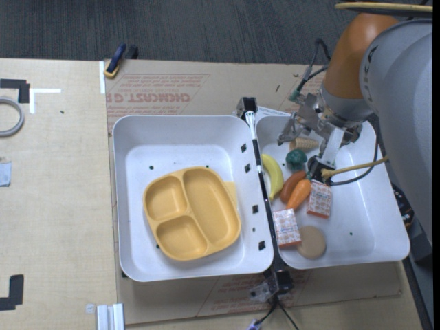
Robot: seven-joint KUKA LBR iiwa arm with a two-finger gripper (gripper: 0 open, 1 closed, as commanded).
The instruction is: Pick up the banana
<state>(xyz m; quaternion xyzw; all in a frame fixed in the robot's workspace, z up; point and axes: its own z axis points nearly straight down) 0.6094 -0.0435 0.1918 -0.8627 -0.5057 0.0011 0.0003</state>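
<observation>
The yellow banana lies in the right bin, along its left wall, with nothing gripping it. An orange carrot rests just right of it, and a dark green round thing sits above the carrot. My gripper hangs over the far end of the right bin, up and to the right of the banana and apart from it. A small tan thing lies just under the gripper.
The left bin holds a yellow three-compartment tray. In the right bin, two red-and-white packets and a tan disc lie near the banana's lower end. The divider wall runs beside the banana.
</observation>
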